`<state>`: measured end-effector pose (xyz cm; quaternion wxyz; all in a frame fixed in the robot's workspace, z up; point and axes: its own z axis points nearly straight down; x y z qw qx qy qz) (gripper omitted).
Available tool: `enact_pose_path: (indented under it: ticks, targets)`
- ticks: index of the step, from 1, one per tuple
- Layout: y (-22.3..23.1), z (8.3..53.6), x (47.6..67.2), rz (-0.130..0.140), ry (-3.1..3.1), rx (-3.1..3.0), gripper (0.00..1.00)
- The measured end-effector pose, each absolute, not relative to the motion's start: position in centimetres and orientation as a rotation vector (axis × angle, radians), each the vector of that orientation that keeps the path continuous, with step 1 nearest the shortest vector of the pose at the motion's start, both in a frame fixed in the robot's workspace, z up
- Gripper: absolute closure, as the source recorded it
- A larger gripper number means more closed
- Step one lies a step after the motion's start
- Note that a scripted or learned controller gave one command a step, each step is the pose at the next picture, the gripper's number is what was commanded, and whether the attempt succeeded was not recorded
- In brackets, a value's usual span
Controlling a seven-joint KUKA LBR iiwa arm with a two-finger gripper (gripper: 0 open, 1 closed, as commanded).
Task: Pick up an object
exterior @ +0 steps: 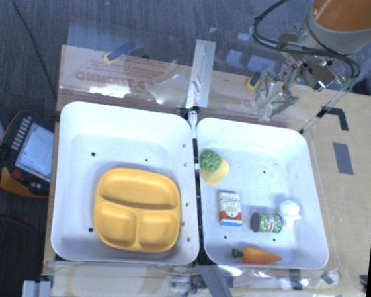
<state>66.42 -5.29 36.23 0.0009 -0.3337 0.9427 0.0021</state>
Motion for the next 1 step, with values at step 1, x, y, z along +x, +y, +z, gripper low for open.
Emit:
enact_pose_path:
  ticks: [1]
  targets:
    - [-1.38, 27.87, 66.77, 0.011, 2.806, -1.421, 1.00]
